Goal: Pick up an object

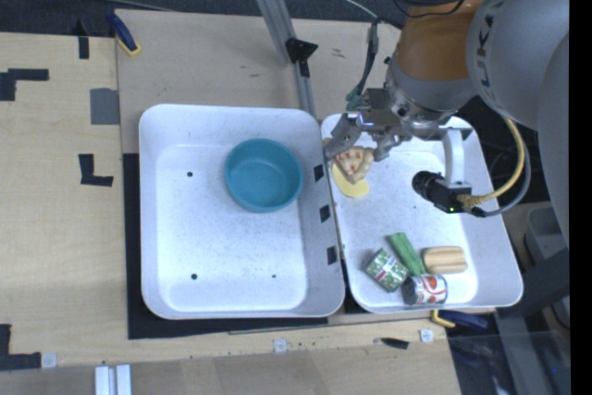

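My gripper [359, 143] hangs over the far left corner of the right bin [490, 227]. A small pizza-slice toy [352, 165], tan with red spots, sits between the fingertips with its crust up, and the fingers close on its sides. Just below it a pale yellow flat piece [355, 188] lies on the bin floor. At the near end of the same bin lie a green packet [386, 268], a green stick [404, 252], a tan bread roll [443, 258] and a red can [426, 290] on its side.
A blue bowl [264, 174] stands in the left bin [176, 227]. The divider between the bins runs just left of the gripper. A slanted metal pole [273, 5] rises behind the bins. The arm's black cable box [435, 188] hangs over the right bin.
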`<state>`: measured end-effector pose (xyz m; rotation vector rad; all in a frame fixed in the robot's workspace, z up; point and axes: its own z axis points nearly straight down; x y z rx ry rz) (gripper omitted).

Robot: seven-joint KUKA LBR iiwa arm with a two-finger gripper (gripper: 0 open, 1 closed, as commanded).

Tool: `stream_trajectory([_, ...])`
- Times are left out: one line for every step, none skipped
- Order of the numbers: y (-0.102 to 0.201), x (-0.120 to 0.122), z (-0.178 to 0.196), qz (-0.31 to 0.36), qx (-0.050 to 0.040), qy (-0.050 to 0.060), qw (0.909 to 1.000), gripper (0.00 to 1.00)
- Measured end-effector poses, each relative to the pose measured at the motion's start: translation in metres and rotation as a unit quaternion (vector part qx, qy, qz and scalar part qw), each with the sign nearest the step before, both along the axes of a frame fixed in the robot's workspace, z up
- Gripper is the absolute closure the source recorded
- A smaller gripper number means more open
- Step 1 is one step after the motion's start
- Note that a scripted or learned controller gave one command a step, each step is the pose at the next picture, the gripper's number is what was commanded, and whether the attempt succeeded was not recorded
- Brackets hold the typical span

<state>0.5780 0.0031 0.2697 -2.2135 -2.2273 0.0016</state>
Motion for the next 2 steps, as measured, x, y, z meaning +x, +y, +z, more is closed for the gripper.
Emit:
stream_trajectory([0.044, 0.028, -0.019, 0.0, -0.0002, 0.0, 1.0, 1.0])
stream_trajectory([0.096, 0.042, -0.041, 0.0, -0.0003, 0.001, 1.0, 1.0])
